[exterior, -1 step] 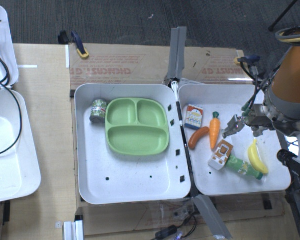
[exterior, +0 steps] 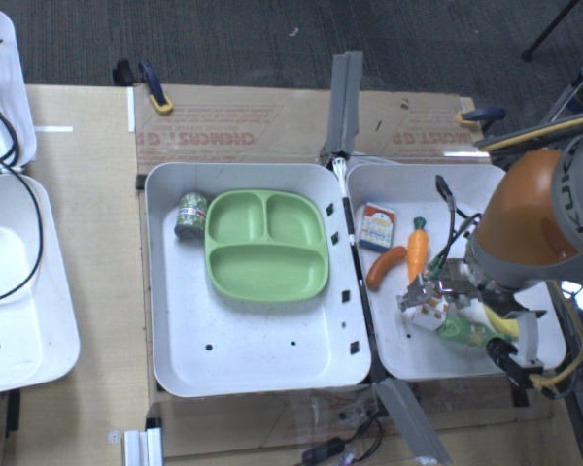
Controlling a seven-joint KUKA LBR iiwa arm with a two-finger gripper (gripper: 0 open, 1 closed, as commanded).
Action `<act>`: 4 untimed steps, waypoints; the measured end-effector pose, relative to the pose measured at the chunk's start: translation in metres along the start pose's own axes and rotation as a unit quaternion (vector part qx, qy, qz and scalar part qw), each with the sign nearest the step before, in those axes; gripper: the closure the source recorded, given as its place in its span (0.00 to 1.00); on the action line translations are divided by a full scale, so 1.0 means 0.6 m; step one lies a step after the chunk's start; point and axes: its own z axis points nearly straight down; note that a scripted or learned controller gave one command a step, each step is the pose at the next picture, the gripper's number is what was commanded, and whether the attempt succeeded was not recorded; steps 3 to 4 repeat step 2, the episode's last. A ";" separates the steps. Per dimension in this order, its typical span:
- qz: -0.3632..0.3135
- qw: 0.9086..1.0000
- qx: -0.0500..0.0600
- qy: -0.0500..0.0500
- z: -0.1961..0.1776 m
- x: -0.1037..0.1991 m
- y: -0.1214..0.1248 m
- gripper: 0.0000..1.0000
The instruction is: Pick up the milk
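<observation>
Seemingly tool over milk.

Carrot, sausage and, seemingly, a banana crowd the milk.

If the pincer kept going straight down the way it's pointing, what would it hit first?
Most likely the milk carton, a small white carton lying directly under the pincer in the right bin. Depth is hard to judge from above; it may already be touching.
</observation>
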 end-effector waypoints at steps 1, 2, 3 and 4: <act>0.002 1.000 0.001 0.000 -0.014 -0.001 0.000 1.00; -0.100 0.995 -0.001 -0.001 -0.154 0.016 -0.024 1.00; -0.100 0.995 -0.001 -0.001 -0.154 0.016 -0.024 1.00; -0.100 0.995 -0.001 -0.001 -0.154 0.016 -0.024 1.00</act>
